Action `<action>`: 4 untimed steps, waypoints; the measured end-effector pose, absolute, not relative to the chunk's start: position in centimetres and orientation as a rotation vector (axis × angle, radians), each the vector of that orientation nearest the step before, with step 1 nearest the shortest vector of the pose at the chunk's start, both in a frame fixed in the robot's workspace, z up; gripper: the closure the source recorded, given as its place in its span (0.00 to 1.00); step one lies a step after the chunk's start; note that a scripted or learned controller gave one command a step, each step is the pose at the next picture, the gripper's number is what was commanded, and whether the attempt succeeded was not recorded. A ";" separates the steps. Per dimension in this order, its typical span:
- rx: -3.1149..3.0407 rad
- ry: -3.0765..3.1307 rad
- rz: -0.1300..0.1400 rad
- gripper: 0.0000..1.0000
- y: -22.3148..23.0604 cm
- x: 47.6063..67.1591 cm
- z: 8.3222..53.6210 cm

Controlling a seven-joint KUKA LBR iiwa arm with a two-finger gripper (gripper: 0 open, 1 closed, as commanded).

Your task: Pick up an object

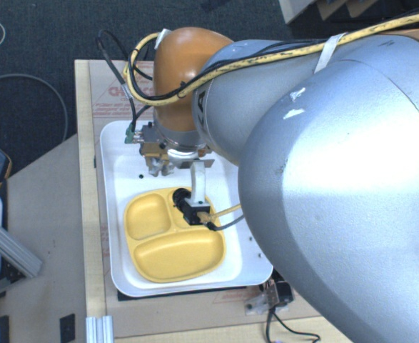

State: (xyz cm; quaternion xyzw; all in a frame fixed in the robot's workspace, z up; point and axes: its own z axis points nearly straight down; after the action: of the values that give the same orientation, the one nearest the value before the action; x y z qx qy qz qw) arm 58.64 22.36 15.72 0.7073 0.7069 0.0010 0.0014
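Note:
A yellow divided plate [170,238] with three compartments lies in the near part of the white bin [115,191]. My gripper [159,167] hangs over the bin just beyond the plate's far edge, a little above the bin floor. Its fingers point down and nothing shows between them. The orange wrist band [177,70] sits above it, and the bulky grey arm hides the right half of the scene.
The white bin's left wall and near rim [188,288] frame the plate closely. A wooden bench border [88,191] runs along the left. Dark carpet with cables lies further left and beyond. The second bin is hidden behind the arm.

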 end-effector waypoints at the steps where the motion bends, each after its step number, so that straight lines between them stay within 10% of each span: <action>1: 2.220 2.221 0.003 1.00 22.5 58.4 17.0; 2: 2.218 2.221 0.005 1.00 22.5 58.4 18.0; 3: 2.222 2.230 -0.009 1.00 22.5 47.4 21.1; 4: 2.213 2.217 0.031 1.00 22.3 52.4 46.0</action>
State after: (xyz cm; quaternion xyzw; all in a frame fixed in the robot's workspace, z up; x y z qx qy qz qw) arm 52.36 22.25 45.95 0.7065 0.7077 0.0100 0.0043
